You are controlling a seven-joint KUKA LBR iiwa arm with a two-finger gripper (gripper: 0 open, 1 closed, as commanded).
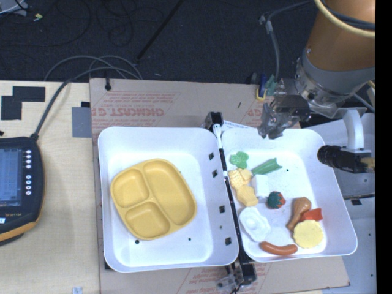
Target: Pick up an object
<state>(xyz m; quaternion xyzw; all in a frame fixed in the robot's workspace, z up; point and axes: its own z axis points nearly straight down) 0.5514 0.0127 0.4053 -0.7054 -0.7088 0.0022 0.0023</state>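
- Presently the gripper [271, 129] hangs over the far rim of the right bin [327, 144], under the grey wrist and the orange band; nothing shows between its tips, and how it stands, wide or closed, I cannot tell from this slant.
- Nearest below it lie a small green leafy piece [239, 160] and a green wedge [266, 166], the wedge resting just beside a pale flat block [268, 183].
- Further toward the near side sit a yellow corn-like piece [244, 187], a dark round item with red and green [276, 199], and a white fried-egg shape [254, 223].
- Along the near rim are a sausage [278, 248], a yellow disc [308, 234], a brown drumstick [298, 210] and a red bit [313, 214], these last three touching or nearly so.
- The left bin [116, 144] carries a yellow divided tray [152, 198]; a handheld control pad [18, 185] lies on the bench well to the left.
- To do the pick well, I judge a piece standing apart is best, such as the green wedge or the dark round item, since crowded ones risk a double grab.
- Descent should be straight down and centred, with the tips astride the narrow width and clear of the bin's wall.
- The likely fault is a closure on air or a glancing push that slides the piece away.
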